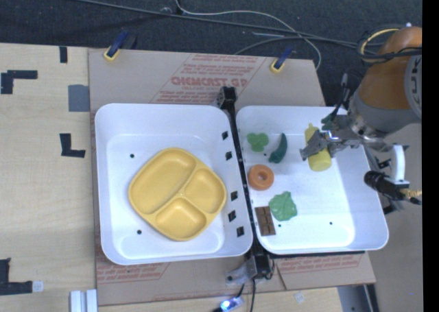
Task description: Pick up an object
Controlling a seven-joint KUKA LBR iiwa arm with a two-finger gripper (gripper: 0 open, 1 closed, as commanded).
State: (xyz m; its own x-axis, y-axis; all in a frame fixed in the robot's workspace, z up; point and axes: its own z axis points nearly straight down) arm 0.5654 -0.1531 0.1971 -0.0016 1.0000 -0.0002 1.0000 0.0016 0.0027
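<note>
Yellow object [319,159] sits at upper right of right bin [357,235], touching the hand [317,145], which reaches in from frame right on the grey arm [387,94], wrist angled down-left. Whether the hand is gripping it, can't tell. Left of it: dark green piece [278,148], green piece [258,141], orange ring [260,177], green lump [282,206]. Yellow tray [177,193] in left bin [113,166].

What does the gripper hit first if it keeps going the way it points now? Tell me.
Most likely the yellow object right at the gripper, in the right bin. Past it, leftward, lies the dark green piece. Height above the bin floor is unclear from this slanted view.
</note>
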